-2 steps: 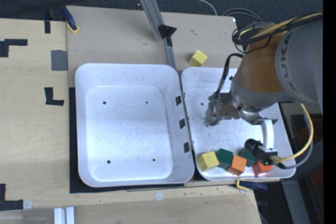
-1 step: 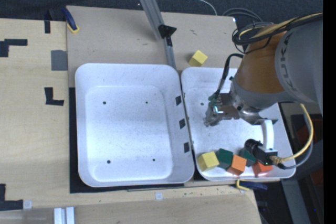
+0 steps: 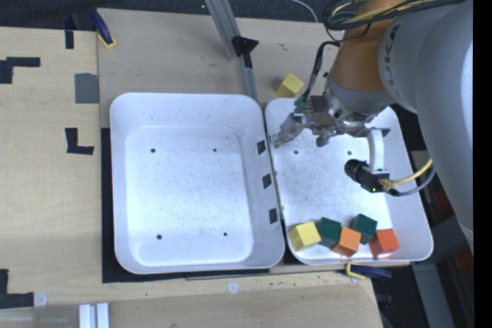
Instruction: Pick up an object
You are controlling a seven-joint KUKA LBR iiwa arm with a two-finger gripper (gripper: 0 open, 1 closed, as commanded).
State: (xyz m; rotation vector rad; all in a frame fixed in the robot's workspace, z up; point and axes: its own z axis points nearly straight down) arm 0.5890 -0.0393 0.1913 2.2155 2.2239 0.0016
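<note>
In the camera view, the gripper hangs over the far part of the right bin, close to the wall it shares with the left bin; whether it is spread or pressed together I cannot tell. The blocks lie well apart from it, at the near edge: a yellow block, two green blocks, an orange block and a red block. Another yellow cube sits on the bench outside. I think the arm should travel toward the cluster and choose the yellow block at its end, because its outer side is free.
</note>
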